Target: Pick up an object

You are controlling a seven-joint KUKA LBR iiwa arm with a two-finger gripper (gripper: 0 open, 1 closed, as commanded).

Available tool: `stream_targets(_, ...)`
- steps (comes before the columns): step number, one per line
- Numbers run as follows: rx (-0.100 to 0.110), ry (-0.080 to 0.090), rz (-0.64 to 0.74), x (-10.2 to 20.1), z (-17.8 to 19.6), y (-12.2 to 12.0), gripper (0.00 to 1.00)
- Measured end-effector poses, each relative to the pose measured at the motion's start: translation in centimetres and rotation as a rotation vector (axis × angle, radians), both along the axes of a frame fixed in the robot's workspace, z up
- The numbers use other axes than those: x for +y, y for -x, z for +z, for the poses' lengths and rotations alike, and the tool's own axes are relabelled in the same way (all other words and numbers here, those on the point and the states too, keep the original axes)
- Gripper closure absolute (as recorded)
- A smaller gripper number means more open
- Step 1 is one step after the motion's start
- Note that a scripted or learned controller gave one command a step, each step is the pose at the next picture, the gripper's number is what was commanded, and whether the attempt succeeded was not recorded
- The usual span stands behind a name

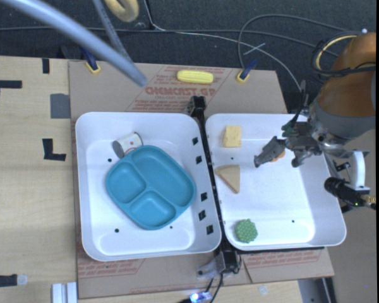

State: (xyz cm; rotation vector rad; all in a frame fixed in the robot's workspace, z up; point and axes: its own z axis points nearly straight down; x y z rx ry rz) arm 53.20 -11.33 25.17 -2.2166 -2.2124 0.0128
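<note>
My gripper (280,159) hangs over the right bin (303,201), near its upper right part. Its two dark fingers stand apart, so it is open. A small orange object (278,156) shows in the gap between them, and I cannot tell whether either finger touches it. Left of the gripper a yellow cube (232,136) lies by the bin's back edge. A tan wedge (229,177) lies below the cube. A green, bumpy ball (246,230) sits at the bin's front.
The left bin (91,188) holds a blue divided plate (150,185) and a small white cup (127,145) lying at its upper left. A yellow oblong object (194,76) lies on the cardboard behind the bins. Black cables run across the back.
</note>
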Motion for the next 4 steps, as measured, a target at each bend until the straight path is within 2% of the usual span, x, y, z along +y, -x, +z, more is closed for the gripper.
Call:
stream_targets(1,-0.011,0.001,0.003,0.0,0.6,-0.2,0.0)
stream_targets(2,-0.006,0.001,0.004,0.3,-4.6,-1.1,0.0)
stream_targets(4,-0.006,0.001,0.003,1.0,-16.4,-0.8,0.0)
